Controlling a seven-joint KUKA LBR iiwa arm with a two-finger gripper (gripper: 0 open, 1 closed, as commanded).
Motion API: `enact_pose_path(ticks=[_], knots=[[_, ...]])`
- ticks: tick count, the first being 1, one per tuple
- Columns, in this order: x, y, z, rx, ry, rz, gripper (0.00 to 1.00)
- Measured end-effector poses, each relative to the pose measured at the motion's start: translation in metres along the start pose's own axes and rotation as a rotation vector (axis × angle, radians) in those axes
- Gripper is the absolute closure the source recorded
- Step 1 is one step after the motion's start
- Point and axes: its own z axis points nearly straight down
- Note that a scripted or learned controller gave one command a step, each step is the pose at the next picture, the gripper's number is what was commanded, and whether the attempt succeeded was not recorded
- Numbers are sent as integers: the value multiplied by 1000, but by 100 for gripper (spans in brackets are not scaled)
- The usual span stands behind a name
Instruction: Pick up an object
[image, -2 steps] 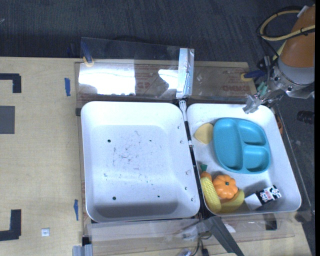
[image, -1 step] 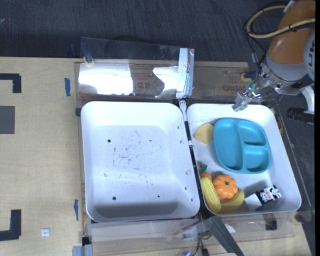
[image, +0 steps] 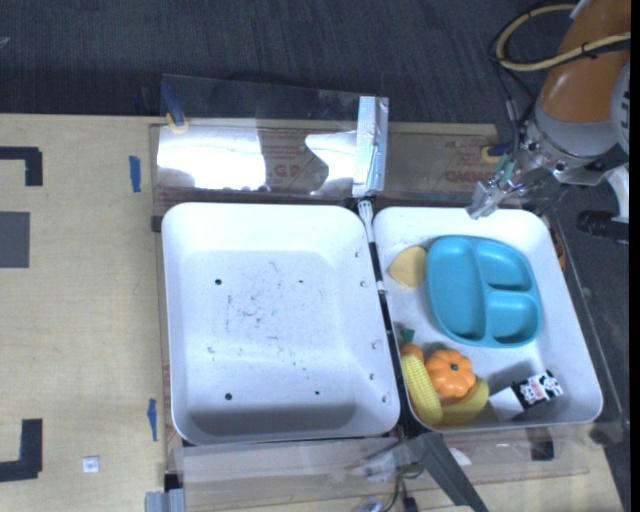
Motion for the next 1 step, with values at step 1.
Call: enact_pose_path(ticks=[1], knots=[[0, 2, -8, -2, -2, -3, 100]])
